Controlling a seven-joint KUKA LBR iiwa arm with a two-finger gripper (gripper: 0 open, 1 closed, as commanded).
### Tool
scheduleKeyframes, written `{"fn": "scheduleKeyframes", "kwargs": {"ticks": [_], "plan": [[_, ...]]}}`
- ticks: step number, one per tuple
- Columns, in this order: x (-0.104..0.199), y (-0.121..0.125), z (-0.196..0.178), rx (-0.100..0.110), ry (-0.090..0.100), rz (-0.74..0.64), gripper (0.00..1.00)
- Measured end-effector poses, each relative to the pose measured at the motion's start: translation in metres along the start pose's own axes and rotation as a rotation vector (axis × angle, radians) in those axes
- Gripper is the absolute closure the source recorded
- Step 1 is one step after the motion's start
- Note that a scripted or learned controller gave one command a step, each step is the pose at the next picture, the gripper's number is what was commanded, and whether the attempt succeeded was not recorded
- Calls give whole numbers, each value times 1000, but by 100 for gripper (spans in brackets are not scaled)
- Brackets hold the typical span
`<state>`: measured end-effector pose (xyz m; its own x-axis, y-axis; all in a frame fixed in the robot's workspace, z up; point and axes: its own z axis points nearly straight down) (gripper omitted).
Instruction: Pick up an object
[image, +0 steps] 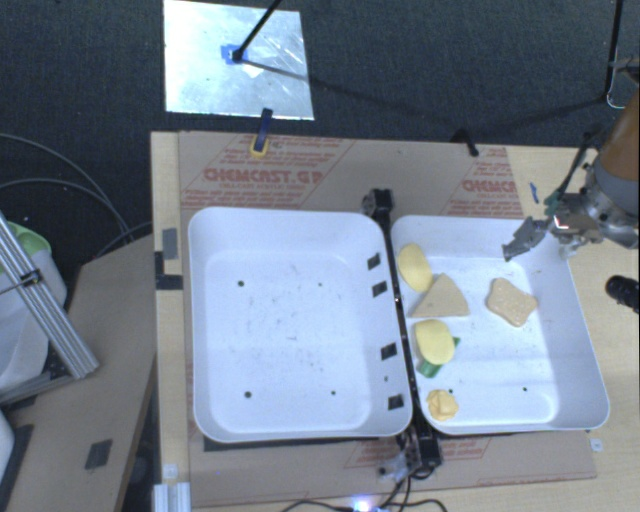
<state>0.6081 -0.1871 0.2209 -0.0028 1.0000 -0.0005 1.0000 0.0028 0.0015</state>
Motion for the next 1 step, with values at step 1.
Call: {"fn": "scheduleKeyframes", "kwargs": {"ticks": [1], "plan": [[47, 63, 96, -2, 1, -8, 0]]}}
